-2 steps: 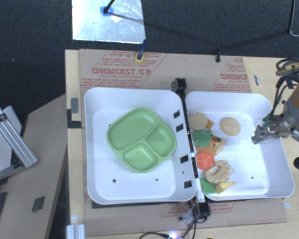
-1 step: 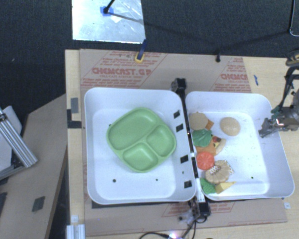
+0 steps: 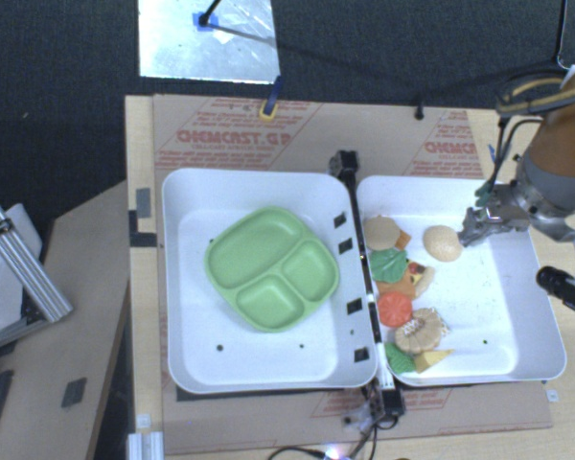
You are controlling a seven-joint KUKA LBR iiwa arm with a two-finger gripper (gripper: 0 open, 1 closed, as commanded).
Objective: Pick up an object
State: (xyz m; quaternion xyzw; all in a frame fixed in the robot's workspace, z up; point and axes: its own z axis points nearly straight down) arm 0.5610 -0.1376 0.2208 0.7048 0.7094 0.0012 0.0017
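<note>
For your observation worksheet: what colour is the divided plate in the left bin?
Light green; the divided plate shows clearly in the camera view, lying in the left bin.

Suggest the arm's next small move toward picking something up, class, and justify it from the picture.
Probably a short shift left and down onto the beige round piece. The end effector sits just right of it in the right bin, with nothing seen held, and that piece lies apart from the cluttered pile.

A green divided plate (image 3: 273,268) lies in the left white bin (image 3: 187,353). A shiny metal sheet (image 3: 207,29) lies on the dark carpet (image 3: 48,84) behind the bench.
</note>
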